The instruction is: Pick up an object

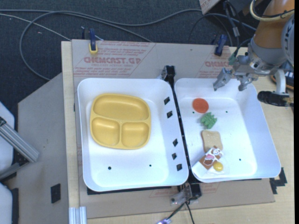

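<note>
My gripper (232, 80) hovers over the right bin's (261, 125) far rim, jaws spread, grasping nothing. The red disc (200, 105) lies nearest, the green piece (208, 120) just beyond. I should descend centred on the disc, then close.

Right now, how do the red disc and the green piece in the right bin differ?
The red disc is round and smooth-edged; the green piece is ragged and leafy in outline. The red disc lies nearer the bin's far wall and the gripper; the green piece sits just below it in the camera view, closer to the tan slice. Both are small, lie flat on the right bin floor, and neither is between the fingers.
</note>
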Robot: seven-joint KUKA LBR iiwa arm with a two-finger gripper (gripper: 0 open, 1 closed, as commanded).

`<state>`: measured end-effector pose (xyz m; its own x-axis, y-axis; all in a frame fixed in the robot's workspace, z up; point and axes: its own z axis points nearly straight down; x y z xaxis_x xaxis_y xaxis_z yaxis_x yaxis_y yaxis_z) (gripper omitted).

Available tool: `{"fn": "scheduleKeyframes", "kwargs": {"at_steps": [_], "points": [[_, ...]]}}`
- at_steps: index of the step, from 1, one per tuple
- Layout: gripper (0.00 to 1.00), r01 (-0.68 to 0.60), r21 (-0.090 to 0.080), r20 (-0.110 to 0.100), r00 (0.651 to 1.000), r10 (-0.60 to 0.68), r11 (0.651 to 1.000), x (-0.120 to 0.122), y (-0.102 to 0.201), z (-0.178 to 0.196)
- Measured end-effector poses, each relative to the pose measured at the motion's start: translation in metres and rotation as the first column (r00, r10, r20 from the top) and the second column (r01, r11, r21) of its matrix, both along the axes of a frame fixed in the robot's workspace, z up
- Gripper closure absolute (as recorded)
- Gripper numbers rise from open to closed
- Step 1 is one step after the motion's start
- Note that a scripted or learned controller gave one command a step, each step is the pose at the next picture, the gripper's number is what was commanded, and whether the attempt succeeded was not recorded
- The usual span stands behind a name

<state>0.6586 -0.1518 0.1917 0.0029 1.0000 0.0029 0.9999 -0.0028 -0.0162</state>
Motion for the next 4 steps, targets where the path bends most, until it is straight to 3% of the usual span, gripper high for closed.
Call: {"fn": "scheduleKeyframes", "kwargs": {"at_steps": [1, 3, 4], "points": [[0.00, -0.003, -0.003, 0.016, 1.000, 0.003, 1.000, 0.003, 0.000, 0.010], [0.00, -0.003, -0.002, 0.010, 1.000, 0.003, 1.000, 0.001, 0.002, -0.095], [0.00, -0.004, -0.002, 0.015, 1.000, 0.004, 1.000, 0.002, 0.002, -0.106]]}}
